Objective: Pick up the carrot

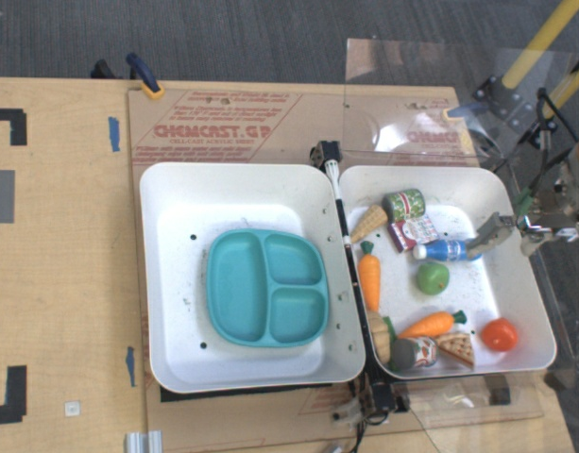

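Camera view: both bins are seen from above at a slant, side by side on the desk [62,281].
Left bin [176,206]: a teal divided plate [267,288] is seen lying flat near its middle.
Right bin [516,281]: mixed toy food is scattered inside.
Carrot [369,283]: it is found against the bin's left wall, lengthwise along that wall, green top pointing away from the camera.
Second carrot [429,326]: it is seen lower in the same bin, lying across, green top to the right.
Neighbours: a green apple [433,277] is near the first carrot's right; a blue bottle [444,250] lies just above the apple; a green can [403,204] is toward the far wall; a tomato [499,335] is at the near right corner.
Pincer [492,234]: it is seen over the bin's right part, its tip just beside the bottle's right end; whether it is wide or narrow cannot be told.
Carrot and pincer: they are well apart.
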Robot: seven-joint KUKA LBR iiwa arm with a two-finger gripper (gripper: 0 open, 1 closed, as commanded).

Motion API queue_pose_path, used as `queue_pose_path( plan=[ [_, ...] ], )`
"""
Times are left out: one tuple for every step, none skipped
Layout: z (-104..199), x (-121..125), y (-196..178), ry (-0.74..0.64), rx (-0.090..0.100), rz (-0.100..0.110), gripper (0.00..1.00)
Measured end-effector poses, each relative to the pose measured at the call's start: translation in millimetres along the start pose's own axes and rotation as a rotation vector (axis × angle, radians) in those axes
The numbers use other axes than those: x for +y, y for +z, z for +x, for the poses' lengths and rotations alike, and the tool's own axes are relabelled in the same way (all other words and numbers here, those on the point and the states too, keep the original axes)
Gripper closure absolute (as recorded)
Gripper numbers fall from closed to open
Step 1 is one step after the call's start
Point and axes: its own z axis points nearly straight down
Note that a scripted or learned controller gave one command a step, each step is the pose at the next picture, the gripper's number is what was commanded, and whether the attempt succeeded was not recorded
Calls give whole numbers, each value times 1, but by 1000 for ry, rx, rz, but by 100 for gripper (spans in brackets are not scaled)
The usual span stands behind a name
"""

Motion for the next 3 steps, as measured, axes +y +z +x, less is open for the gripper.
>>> queue_pose_path(
  plan=[
    [57,-18,92,-203,3,4,0],
    [40,-16,186,-330,-1,-6,0],
    [40,-15,177,-329,-3,-9,100]
  ],
)
